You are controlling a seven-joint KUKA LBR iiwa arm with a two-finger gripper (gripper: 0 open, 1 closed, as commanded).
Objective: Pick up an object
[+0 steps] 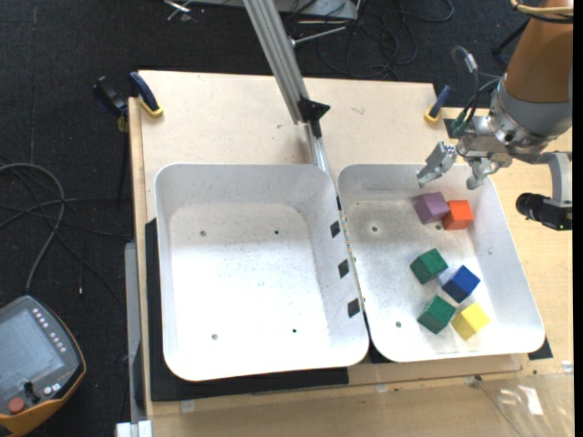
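My gripper hangs over the far end of the right bin, fingers spread apart with nothing between them. Just below it sit a purple block and an orange block, touching each other. Further toward the front lie a green block, a blue block, a second green block and a yellow block.
The left bin stands beside the right one. A slanted metal pole rises from the back between the bins. Clamps grip the far bench edge. A teach pendant lies on the floor at left.
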